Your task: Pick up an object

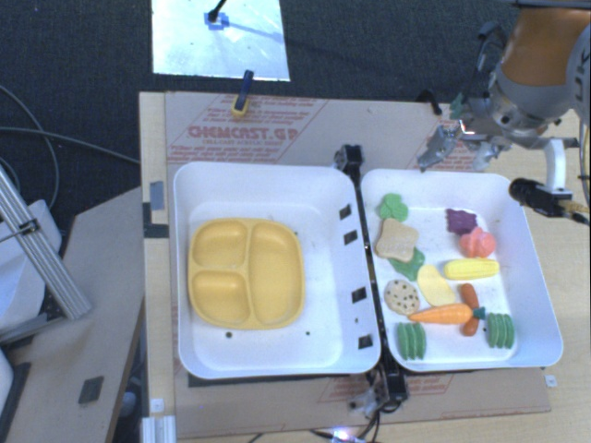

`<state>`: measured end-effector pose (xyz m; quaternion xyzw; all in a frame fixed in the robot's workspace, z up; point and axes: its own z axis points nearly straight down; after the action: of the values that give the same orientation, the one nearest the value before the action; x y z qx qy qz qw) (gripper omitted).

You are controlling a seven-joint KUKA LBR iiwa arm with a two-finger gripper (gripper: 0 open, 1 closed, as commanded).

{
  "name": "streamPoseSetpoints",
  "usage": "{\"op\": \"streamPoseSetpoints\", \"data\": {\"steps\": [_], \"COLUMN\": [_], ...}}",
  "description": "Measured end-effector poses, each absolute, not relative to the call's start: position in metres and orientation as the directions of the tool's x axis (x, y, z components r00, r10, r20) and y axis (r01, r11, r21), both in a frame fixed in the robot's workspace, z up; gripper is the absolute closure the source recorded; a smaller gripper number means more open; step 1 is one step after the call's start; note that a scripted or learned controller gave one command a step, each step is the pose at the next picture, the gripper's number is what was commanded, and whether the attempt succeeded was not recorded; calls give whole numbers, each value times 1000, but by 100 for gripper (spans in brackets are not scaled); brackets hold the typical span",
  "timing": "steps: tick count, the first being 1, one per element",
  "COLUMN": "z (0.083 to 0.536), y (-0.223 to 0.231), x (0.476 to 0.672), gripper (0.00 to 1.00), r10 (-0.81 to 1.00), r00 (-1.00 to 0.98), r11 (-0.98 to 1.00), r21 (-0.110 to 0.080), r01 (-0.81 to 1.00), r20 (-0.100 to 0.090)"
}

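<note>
The right bin point(531, 247) holds several toy foods: a green piece point(392, 206), a bread slice point(397, 240), a cookie point(401, 295), purple grapes point(461, 220), a pink fruit point(477, 243), a corn cob point(471, 269), a carrot point(443, 315) and green pods point(412, 340). My gripper point(459, 151) hangs above the far rim of this bin, near its back edge. It stands open, with nothing between its fingers. The nearest items, the grapes and the green piece, lie a little nearer the camera than the gripper.
The left bin point(212, 178) carries a yellow divided plate point(247, 273). A black hinge strip point(360, 247) runs between the bins. Behind them lie cardboard point(277, 123), a small blue and yellow tool point(243, 93) and a shiny metal sheet point(220, 26). An aluminium frame point(37, 247) stands at left.
</note>
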<state>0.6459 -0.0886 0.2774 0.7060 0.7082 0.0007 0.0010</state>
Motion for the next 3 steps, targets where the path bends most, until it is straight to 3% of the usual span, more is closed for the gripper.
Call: {"op": "streamPoseSetpoints", "data": {"steps": [1,2,3], "z": [198,183,99], "y": [-66,-38,-96], "x": [563,506,488], "gripper": [0,0,0], "r10": [1000,1000,1000], "r00": [-1,-1,6], "r11": [1,1,-6], "r21": [-12,-6,-7], "r01": [1000,1000,1000], "r20": [3,2,-1]}}
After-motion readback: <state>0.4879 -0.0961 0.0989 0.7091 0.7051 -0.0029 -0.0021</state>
